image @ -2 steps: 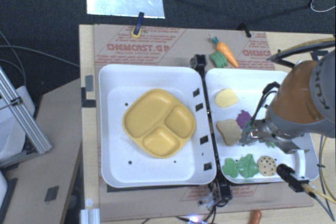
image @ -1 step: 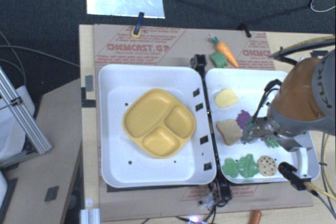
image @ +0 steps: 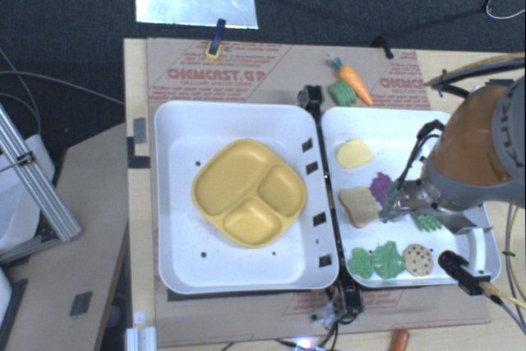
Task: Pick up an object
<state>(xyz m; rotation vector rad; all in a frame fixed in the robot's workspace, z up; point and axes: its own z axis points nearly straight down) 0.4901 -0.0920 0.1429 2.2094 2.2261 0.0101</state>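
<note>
Arm low over right bin [image: 485, 255], reaching for the toy food there.

Gripper [image: 393, 205] sits between purple grapes [image: 380, 186] and bread slice [image: 358, 206], likely aiming at one of them; whether the claw is open or closed, I cannot tell. Yellow piece [image: 355, 153] lies farther, lettuce [image: 376, 261] and cookie [image: 418, 260] nearer. Left bin [image: 177, 177] holds a yellow divided plate [image: 249, 191], probably the drop spot. Carrot [image: 356, 82] rests outside, beyond the bins.

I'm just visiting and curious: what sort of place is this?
Probably a robotics lab test bench: a robot arm reaches over two white bins, one holding toy food like a cookie, the other a yellow divided plate.
</note>
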